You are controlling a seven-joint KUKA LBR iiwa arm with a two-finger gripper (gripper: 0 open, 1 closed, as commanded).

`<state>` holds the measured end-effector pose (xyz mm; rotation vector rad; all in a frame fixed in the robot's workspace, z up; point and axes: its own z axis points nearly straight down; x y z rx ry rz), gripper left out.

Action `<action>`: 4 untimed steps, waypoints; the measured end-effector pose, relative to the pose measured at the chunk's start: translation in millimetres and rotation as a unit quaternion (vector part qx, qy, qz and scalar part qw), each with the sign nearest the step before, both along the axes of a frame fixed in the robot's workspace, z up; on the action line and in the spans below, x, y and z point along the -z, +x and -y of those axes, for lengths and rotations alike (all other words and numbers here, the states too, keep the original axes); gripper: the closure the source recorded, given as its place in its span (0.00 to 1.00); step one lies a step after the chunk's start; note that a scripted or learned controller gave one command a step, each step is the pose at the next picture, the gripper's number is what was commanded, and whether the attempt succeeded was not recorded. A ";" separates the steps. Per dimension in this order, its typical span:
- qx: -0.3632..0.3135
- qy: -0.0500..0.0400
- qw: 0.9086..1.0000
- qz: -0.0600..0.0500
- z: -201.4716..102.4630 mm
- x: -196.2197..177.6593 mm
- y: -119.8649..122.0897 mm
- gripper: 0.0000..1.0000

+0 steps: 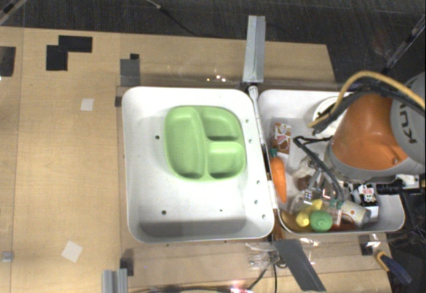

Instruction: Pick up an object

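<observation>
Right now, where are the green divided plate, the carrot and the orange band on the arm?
green divided plate (203, 142): camera view, the ridge between its compartments.
carrot (279, 180): camera view, mid-length of its orange body.
orange band (363, 128): camera view, its upper curved surface.

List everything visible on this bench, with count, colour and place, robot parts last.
White bins: two, side by side; left bin, right bin.
Divided plate: one, light green, three compartments, middle of left bin.
Carrot: one, orange, along right bin's left wall.
Small packet: one, white and brown, right bin, above the carrot.
Round item: one, green, right bin's near edge.
Small item: one, yellow, left of the green one.
Arm: one, grey with orange band, over right bin.
Claw: one, low among the clutter.
</observation>
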<state>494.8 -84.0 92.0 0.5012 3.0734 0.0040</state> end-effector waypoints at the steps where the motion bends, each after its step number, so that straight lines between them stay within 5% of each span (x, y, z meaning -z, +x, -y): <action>1: 0.052 0.000 0.999 -0.002 52.4 0.4 -1.0 0.00; 2: 0.049 -0.002 0.999 0.006 52.7 -13.3 4.0 1.00; 3: -0.038 -0.001 0.999 -0.009 97.0 -61.6 22.1 1.00; 4: -0.188 -0.005 0.982 -0.009 122.8 -148.0 -5.7 1.00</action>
